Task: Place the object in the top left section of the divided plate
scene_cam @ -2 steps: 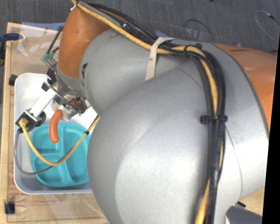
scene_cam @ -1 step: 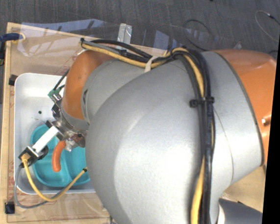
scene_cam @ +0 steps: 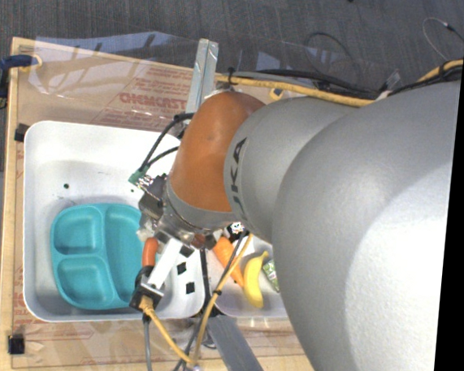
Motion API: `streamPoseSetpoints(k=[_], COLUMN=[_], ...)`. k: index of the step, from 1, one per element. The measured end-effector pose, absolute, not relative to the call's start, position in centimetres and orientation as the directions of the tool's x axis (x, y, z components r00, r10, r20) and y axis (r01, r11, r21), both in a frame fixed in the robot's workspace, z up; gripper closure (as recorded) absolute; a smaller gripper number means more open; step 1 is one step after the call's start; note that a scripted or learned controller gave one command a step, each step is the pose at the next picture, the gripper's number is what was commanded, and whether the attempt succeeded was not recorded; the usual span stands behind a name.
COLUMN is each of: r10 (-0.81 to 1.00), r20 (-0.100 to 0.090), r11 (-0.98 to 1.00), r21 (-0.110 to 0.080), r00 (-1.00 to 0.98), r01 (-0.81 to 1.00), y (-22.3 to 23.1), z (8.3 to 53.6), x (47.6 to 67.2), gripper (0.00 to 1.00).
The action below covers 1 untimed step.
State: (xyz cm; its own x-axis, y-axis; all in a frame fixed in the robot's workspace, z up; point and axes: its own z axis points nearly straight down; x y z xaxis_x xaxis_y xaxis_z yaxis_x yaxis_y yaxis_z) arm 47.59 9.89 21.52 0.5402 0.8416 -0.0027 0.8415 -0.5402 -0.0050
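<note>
A teal divided plate (scene_cam: 84, 285) lies in the left white bin (scene_cam: 46, 171), towards its front. It has two smaller sections on its left and a long one on its right, and all three look bare. My gripper (scene_cam: 155, 242) hangs under the orange wrist band, just past the plate's right rim, and the wrist hides most of it. A small red-orange thing (scene_cam: 150, 252) shows right beside the gripper, at the plate's right edge. The view does not show whether it is held.
The right bin (scene_cam: 273, 311) is largely covered by the arm. An orange carrot-like piece (scene_cam: 224, 255), a yellow banana (scene_cam: 252, 282) and a green item (scene_cam: 271, 276) lie in it. A clear plastic sheet (scene_cam: 104, 70) covers the bench's back edge.
</note>
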Motion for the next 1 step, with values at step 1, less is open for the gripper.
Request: streamPoseSetpoints(k=[1], r10=[0.765], r20=[-0.004], r11=[-0.645], r21=[-0.003], r00=[0.644], r01=[0.765], y=[13.01], z=[24.06], x=[47.55], gripper=[1.00])
